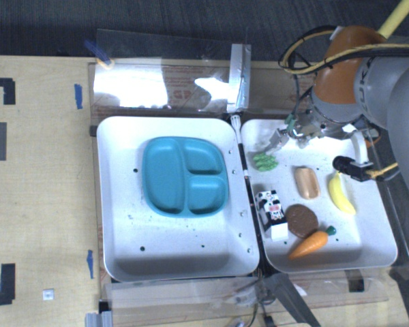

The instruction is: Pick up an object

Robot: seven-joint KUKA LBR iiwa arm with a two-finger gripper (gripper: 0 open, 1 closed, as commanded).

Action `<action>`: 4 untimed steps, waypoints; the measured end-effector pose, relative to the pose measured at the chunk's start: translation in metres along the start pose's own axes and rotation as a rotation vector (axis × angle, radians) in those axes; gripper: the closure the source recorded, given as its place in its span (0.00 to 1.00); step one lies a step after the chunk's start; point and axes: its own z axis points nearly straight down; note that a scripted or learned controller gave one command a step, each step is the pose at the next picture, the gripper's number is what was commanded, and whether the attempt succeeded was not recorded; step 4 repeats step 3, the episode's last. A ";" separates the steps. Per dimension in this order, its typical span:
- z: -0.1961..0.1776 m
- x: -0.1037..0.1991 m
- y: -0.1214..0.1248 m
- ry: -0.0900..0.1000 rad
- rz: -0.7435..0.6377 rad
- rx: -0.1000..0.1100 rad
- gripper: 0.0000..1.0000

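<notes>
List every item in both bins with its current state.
Blue divided plate: flat, left bin.
Green leafy piece: loose, right bin.
Bread roll: lying.
Banana: lying.
Cow-patterned carton: on its side.
Brown patty: flat.
Carrot: lying against patty.

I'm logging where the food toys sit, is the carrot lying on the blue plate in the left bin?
No, the carrot lies in the right bin beside the brown disc, while the blue plate sits alone in the left bin.
</notes>
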 end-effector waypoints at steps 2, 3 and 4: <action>-0.008 -0.031 -0.074 -0.009 0.046 -0.026 1.00; -0.088 0.047 -0.004 0.003 -0.002 -0.008 1.00; -0.088 0.047 -0.004 0.003 -0.002 -0.008 1.00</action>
